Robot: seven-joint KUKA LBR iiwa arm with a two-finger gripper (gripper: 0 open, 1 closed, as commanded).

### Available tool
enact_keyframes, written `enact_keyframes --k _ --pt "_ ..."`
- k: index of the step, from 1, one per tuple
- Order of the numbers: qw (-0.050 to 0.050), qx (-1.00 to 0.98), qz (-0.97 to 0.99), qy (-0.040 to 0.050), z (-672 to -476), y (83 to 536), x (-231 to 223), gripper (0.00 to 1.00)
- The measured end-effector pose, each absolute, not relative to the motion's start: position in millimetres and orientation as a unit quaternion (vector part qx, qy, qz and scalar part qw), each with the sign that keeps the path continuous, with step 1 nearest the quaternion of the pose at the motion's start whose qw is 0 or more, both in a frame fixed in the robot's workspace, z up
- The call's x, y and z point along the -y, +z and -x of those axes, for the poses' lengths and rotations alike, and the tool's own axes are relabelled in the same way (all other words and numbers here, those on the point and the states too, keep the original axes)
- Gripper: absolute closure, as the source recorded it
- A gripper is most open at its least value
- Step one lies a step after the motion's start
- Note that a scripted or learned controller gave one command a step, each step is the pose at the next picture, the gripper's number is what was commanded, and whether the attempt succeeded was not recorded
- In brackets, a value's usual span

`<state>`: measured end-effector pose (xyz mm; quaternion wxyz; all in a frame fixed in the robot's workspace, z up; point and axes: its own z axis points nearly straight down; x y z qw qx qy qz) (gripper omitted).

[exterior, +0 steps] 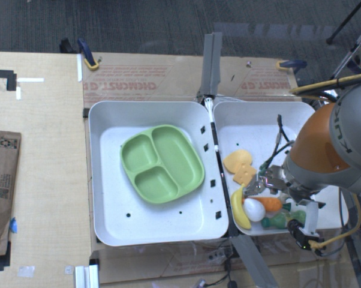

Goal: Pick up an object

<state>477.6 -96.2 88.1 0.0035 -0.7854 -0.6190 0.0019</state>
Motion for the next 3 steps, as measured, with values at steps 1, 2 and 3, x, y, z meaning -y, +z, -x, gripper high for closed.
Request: enact_keyframes --k 1,2,3 --pt "0.005 0.618 0.786 0.0036 -477.9 94.0 98.1 1.00" --pt "0.002 0.772 0.635 0.0016 -515.4 88.5 118.5 1.00" --pt "0.003 0.773 0.635 0.0014 -515.5 88.6 118.0 0.00"
